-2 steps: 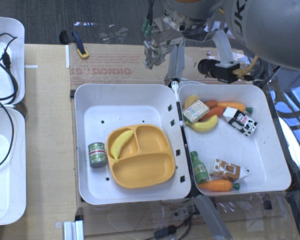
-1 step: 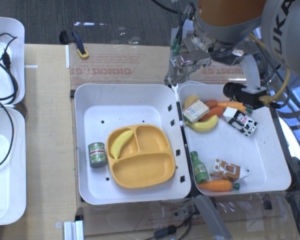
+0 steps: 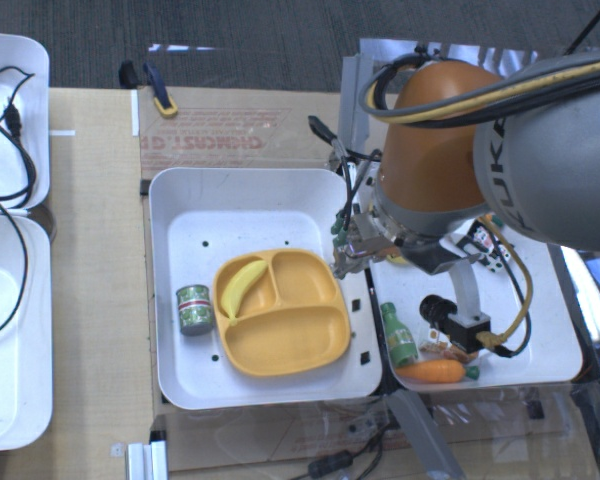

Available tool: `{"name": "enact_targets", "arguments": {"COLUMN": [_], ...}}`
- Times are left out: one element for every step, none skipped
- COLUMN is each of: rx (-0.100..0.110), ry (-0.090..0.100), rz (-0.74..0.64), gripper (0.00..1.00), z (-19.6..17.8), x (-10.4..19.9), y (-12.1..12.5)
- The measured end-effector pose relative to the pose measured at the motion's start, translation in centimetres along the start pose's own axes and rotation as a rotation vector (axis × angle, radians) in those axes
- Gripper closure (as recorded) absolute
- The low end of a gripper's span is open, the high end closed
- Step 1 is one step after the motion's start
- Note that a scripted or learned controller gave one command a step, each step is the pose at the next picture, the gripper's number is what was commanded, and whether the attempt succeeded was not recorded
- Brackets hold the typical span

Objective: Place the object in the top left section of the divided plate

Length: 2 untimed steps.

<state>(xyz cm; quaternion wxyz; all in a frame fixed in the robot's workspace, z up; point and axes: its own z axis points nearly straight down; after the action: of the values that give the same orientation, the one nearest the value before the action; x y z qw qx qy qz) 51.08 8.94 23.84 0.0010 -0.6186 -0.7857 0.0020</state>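
Observation:
A yellow divided plate (image 3: 290,333) lies in the left bin (image 3: 180,208). A yellow banana (image 3: 240,286) rests in the plate's top left section, apart from the gripper. My gripper (image 3: 346,251) hangs over the wall between the two bins, just off the plate's upper right rim. The wrist and the orange band (image 3: 430,138) above it hide much of the gripper, and I see nothing held in it.
A small green can (image 3: 193,309) lies left of the plate in the same bin. In the right bin (image 3: 545,353) a green bottle (image 3: 397,336) and an orange carrot (image 3: 435,371) sit near the front left corner. Cables hang from the wrist.

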Motion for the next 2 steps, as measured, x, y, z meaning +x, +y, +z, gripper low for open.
{"name": "enact_targets", "arguments": {"rx": [-0.021,-0.039], "ry": [-0.002,-0.013], "rz": [-0.015,0.104], "gripper": [1.0,1.0], "z": [13.0,13.6], "x": [4.1,9.1], "y": [3.7,1.4]}}
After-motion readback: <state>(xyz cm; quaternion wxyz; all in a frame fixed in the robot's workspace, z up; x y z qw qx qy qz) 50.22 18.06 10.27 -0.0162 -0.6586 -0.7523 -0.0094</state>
